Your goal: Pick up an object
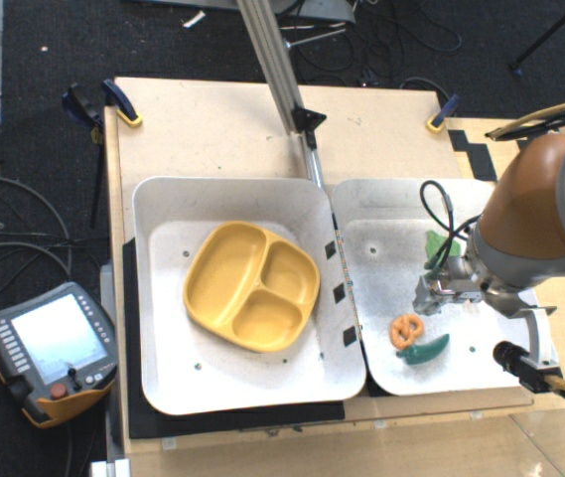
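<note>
Pincer (429, 298) low in right bin (381, 222), finger state unclear, just above orange pretzel-shaped toy (406, 330) and dark green piece (427, 349); yellow divided plate (252, 286) fills left bin (163, 227).

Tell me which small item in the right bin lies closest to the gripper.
The bright green piece, right against the gripper. The orange pretzel-shaped ring and dark green pepper-shaped toy lie lower in view.

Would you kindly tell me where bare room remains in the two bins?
Free: the right bin's far-left floor, and the left bin around the yellow divided plate. Crowded: beside the end effector, where the orange pretzel, dark green piece and light green piece cluster.
</note>
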Robot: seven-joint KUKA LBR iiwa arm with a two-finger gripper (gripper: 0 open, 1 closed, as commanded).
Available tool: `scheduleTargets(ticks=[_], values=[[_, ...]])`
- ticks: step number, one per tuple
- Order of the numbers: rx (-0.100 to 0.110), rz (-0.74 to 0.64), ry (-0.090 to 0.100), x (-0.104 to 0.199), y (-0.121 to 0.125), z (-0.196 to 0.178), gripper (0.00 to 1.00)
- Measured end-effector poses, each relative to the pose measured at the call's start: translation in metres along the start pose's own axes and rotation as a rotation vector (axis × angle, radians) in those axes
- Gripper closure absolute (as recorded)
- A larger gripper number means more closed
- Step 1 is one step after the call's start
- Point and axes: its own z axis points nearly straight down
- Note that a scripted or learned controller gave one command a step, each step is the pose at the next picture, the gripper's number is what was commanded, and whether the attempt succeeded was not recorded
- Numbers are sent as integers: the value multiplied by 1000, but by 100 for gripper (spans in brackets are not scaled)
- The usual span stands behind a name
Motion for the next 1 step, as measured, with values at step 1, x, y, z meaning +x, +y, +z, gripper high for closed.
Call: scheduleTargets(ticks=[1], values=[[-1,0,0,0,2,-48,100]])
